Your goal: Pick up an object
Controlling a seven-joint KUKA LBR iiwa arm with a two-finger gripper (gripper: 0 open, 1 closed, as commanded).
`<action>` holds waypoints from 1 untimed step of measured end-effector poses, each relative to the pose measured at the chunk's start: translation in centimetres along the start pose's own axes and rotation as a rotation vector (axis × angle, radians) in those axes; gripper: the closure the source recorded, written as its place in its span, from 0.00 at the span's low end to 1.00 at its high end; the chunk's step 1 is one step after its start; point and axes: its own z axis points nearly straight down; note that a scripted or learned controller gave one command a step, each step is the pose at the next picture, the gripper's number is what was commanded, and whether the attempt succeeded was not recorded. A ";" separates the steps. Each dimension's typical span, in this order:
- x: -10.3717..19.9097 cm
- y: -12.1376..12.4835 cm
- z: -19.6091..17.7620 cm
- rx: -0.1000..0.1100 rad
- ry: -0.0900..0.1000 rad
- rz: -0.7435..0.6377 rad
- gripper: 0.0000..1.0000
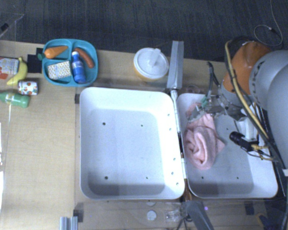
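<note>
A crumpled pink cloth (203, 142) lies in the left half of the right white bin (236, 185). My gripper (207, 106) hangs over the far left corner of that bin, right at the cloth's top edge. The grey arm with its orange band (245, 62) reaches in from the right and covers the bin's far right corner. A small greenish scrap (192, 109) shows beside the gripper, against the cloth's top. I cannot make out whether the gripper touches the cloth.
The left white bin (126, 183) sits beside the right one. A black part with cables (241, 140) hangs over the right bin. Behind the bins stand a white lidded cup (151, 63) and a teal plate of toy food (70, 62). A banana (18, 72), can (28, 87) and green bottle (11, 98) lie far left.
</note>
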 end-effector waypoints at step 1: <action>0.8 -1.6 1.2 0.007 0.002 -0.070 0.00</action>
